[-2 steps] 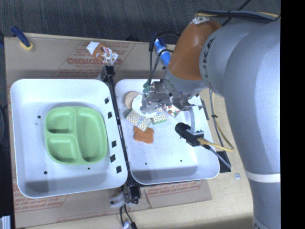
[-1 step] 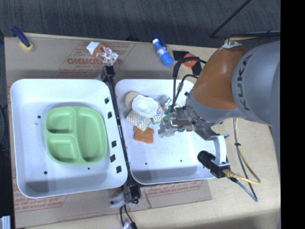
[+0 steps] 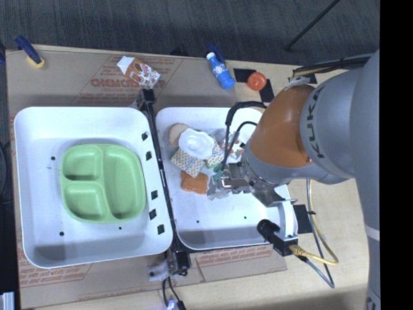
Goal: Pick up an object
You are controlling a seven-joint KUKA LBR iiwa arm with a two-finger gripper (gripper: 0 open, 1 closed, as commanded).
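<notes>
Where gripper [image 3: 218,181] hangs: orange obj [image 3: 194,183] adjacent.

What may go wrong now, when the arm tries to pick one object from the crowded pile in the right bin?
1. The white object, the orange object and the patterned piece lie tightly together, so the gripper may push several aside or catch two.
2. The pile sits beside the divider between the bins; a nudged item could jam against that wall.
3. The arm covers part of the right bin, so objects beneath it cannot be judged.
</notes>
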